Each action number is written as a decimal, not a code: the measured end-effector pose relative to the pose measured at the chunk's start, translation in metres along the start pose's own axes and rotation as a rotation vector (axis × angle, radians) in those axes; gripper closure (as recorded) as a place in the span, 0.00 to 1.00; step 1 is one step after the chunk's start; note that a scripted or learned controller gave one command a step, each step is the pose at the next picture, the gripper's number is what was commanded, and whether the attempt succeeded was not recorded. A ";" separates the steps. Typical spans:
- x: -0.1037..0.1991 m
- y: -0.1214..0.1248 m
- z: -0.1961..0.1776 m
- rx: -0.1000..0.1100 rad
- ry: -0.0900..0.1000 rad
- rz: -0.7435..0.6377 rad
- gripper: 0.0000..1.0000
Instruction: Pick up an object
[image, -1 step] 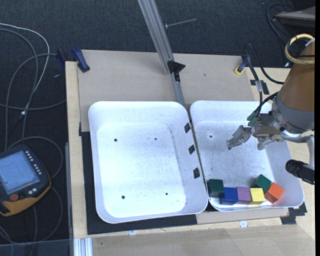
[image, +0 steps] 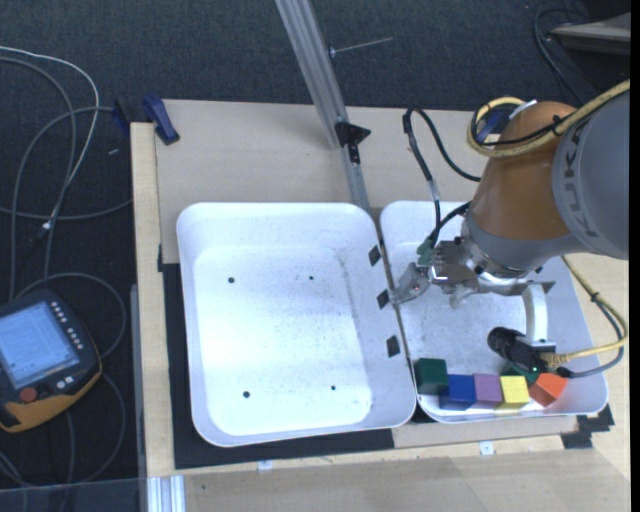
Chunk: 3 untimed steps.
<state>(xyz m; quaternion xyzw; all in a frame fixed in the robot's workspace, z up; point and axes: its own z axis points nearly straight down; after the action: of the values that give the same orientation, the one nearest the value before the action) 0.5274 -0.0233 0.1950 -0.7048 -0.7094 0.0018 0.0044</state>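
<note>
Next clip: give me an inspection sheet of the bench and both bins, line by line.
Surface: wooden bench bearing left bin and right bin side by side.
Job's things: green block, blue block, purple block, yellow block and orange block in a row along the right bin's near edge.
Clutter: nothing seen.
Grippers: gripper over the right bin, near the divide; nothing seen in it.
Cables: black cable on the arm; loose cables on the floor.
Surroundings: handheld screen unit at left, dark carpet.
</note>
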 end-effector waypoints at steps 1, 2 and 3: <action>0.030 0.019 -0.005 -0.010 -0.003 0.007 0.00; 0.030 0.020 -0.016 -0.012 -0.002 0.006 1.00; 0.115 0.044 -0.004 -0.010 0.000 -0.003 1.00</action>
<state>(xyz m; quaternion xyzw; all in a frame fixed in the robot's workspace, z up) 0.5705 0.0915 0.1989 -0.7037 -0.7105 -0.0018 0.0008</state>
